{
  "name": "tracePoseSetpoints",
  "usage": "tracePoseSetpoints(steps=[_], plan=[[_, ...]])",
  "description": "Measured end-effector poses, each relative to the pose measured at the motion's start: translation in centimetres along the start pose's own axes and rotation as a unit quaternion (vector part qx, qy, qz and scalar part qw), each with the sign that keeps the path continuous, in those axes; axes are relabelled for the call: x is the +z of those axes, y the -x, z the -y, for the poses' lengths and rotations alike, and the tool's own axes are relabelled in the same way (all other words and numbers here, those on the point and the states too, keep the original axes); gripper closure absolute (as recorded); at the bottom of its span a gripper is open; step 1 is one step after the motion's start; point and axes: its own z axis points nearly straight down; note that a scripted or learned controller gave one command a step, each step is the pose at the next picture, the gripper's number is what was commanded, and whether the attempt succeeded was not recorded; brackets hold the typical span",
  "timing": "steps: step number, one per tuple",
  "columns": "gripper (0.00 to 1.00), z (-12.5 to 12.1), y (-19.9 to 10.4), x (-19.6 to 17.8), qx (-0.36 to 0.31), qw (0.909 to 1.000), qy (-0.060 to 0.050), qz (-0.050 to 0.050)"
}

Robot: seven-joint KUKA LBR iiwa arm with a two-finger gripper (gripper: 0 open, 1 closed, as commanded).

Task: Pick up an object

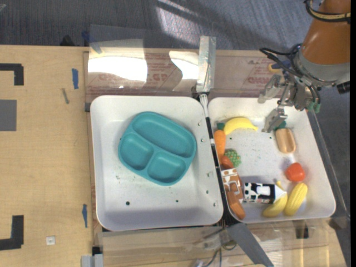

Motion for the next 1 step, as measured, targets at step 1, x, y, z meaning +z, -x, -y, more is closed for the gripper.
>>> tracePoseSetpoints(steps=[1], plan=[[0.0,7.07,-1.24,13.24,0.035,0.9994,-0.001,-0.002]])
